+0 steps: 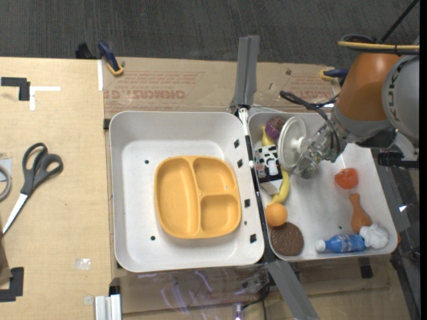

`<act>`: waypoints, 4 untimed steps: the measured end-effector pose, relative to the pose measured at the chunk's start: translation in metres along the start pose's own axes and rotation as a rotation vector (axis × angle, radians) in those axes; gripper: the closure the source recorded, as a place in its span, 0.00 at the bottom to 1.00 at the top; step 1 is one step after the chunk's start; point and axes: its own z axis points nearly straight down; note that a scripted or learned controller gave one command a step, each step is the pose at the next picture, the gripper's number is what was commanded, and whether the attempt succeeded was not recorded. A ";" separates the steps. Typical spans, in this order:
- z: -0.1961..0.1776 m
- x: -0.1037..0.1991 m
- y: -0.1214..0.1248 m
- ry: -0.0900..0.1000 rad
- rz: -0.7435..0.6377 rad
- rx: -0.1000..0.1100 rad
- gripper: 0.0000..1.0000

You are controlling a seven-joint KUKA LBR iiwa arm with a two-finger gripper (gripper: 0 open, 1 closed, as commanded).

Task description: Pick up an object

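Silver, a round metal lid (291, 143) stands tilted in the right bin (313, 209), touching the pincer (313, 159); whether the pincer grips it or how wide it stands, I cannot tell.

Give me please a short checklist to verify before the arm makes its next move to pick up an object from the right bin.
1. Gripper is over the right bin: ok.
2. An object is held: cannot tell.
3. Pickable objects in that bin, such as the orange, bottle, banana: ok.
4. Free space around the red object: ok.
5. Yellow tray lies apart, in the left bin: ok.
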 end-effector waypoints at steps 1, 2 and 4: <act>0.002 0.015 0.027 0.014 0.141 -0.002 1.00; 0.005 0.018 0.029 0.020 0.138 -0.003 0.00; -0.155 0.050 0.066 0.031 0.147 -0.002 1.00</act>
